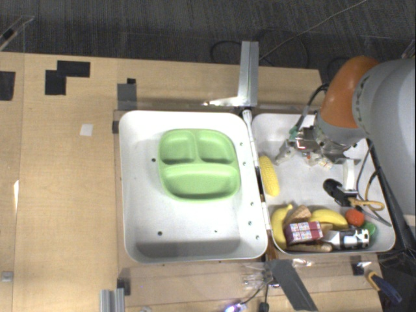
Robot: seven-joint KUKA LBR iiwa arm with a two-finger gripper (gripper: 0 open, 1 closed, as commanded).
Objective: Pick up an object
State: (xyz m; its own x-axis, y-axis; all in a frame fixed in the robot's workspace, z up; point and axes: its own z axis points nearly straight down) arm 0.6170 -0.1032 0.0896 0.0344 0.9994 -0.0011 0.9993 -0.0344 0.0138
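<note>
Left of the gripper (305, 149), well apart in the other bin (133, 194), you have a smooth green plate (198, 163). Nearer, just left and below, the bumpy yellow corn (268, 175) lies lengthwise down the right bin (276, 125). You cannot tell how the jaws stand. Below them sit a curved banana (281, 221) and a small box (303, 231).

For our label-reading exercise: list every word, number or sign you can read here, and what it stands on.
None can be read.
The small box among the bananas in the right bin bears print, too blurred to read.
The green tray in the left bin is plain.
</note>
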